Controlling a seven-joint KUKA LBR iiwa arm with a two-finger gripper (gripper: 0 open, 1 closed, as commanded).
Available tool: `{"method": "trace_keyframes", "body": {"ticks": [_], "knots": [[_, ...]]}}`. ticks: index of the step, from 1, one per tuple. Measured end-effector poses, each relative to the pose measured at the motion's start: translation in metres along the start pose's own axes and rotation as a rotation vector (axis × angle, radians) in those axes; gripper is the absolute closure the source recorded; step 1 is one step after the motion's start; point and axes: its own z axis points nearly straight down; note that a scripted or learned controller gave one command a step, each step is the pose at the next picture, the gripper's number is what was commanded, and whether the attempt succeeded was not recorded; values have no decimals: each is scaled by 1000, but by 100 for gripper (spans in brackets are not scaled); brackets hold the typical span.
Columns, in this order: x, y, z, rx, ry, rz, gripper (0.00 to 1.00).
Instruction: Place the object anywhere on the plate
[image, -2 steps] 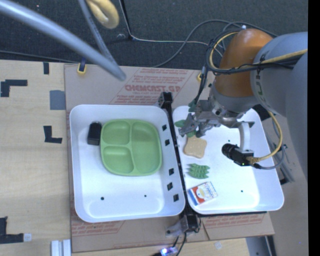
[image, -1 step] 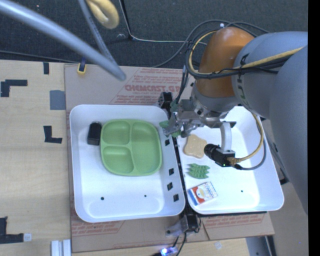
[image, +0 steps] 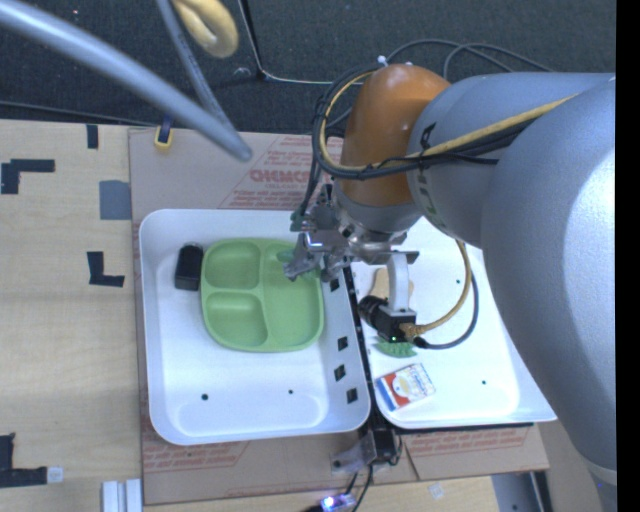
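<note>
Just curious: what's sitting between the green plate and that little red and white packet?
In the camera view, the bins' adjoining walls and the gripper with its cabled hardware lie between the green plate and the packet.

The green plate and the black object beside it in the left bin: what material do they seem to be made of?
The green plate looks like molded plastic with a matte finish: even color, soft rounded dividers, no sharp glare. The black object looks like dull rubber or plastic, but it is too small to tell. The left bin looks like smooth white plastic.
</note>
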Motion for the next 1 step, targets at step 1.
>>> {"method": "trace_keyframes", "body": {"ticks": [1], "knots": [[46,0,2,-2,0,1,100]]}}
